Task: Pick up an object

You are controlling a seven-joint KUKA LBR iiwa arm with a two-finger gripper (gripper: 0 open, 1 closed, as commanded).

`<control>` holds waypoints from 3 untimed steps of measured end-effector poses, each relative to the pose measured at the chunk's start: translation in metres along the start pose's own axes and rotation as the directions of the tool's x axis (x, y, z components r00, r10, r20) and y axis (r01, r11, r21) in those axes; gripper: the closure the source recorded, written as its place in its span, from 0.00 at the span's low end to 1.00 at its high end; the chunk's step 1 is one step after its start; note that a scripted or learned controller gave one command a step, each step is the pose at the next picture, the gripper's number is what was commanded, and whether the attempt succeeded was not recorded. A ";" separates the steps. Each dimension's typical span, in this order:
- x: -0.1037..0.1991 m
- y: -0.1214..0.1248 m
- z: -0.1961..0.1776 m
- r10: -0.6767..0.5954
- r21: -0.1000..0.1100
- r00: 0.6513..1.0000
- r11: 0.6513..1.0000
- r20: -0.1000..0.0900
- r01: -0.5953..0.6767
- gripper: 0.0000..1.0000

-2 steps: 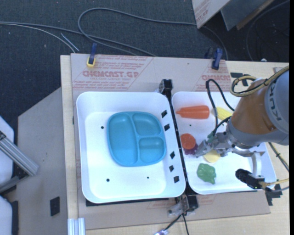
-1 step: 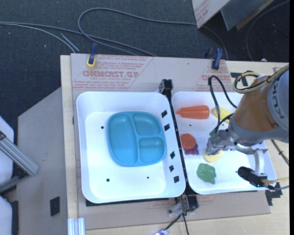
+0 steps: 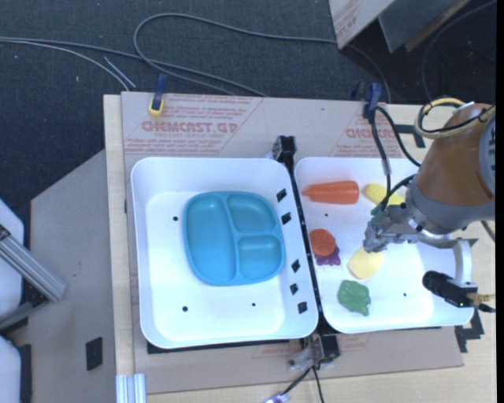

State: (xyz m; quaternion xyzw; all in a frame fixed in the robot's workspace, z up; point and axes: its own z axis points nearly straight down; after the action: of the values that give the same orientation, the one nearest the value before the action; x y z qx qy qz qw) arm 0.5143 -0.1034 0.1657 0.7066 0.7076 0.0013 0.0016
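Left white bin [image 3: 150, 260] holds a blue divided tray [image 3: 234, 236] with three compartments, lying flat near the bin's middle. Right white bin [image 3: 409, 311] sits just beside it; a black divider strip [image 3: 300, 228] with small black clips runs between the two. Both bins rest on a brown cardboard-covered surface [image 3: 205, 126] with red printed lettering. Yellow-and-blue clamp [image 3: 158, 98] grips the surface's far left edge, blue clamp [image 3: 372, 96] at far right. Grey cables [image 3: 157, 55] loop over dark carpet floor [image 3: 55, 94] beyond. Cardboard box [image 3: 358, 17] at top edge. Metal rail [image 3: 30, 264] at left.
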 end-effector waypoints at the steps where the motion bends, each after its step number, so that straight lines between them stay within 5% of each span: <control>1: -0.008 0.005 -0.060 0.001 -0.004 1.000 1.000 0.001 -0.001 1.00; 2: -0.009 0.007 -0.109 0.000 -0.002 1.000 1.000 0.001 0.000 1.00; 3: 0.047 0.013 -0.100 -0.005 0.006 1.000 1.000 -0.003 0.005 1.00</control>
State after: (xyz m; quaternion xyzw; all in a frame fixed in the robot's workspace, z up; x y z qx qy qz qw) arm 0.5268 -0.0565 0.2660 0.7049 0.7093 0.0005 -0.0016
